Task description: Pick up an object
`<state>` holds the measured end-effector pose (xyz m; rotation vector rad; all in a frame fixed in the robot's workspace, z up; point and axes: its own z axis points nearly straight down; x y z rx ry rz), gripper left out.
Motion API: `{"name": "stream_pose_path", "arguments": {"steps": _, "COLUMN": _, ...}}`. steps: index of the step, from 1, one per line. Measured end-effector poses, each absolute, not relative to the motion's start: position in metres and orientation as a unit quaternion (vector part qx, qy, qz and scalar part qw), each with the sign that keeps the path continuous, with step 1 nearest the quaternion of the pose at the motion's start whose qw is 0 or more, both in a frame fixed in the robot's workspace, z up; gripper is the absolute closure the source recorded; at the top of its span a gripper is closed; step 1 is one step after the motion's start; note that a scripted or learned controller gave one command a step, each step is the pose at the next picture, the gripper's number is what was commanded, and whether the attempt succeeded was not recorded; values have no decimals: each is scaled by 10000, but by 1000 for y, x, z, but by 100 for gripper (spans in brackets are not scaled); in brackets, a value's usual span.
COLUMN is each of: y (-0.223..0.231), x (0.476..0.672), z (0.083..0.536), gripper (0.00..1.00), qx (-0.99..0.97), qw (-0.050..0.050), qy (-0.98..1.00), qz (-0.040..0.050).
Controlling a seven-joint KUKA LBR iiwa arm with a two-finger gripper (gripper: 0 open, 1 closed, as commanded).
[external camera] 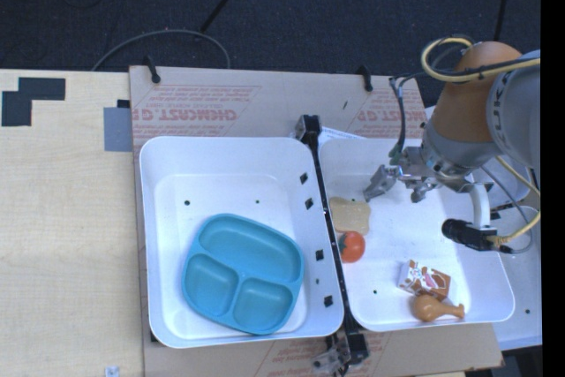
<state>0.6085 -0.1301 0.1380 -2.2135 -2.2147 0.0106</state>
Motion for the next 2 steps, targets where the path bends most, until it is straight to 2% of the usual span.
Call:
{"name": "stream_pose_path", "arguments": {"steps": 1, "y": -129, "x": 609, "z": 85, "gripper": 0, "qx": -7071, "qw": 35, "qy": -7071, "qz": 9}}
{"name": "stream_pose_path", "arguments": {"steps": 2, "y": -129, "x": 612, "z": 98, "gripper": 100, "qx": -7074, "qw": 26, "qy": -7068, "qz": -13}}
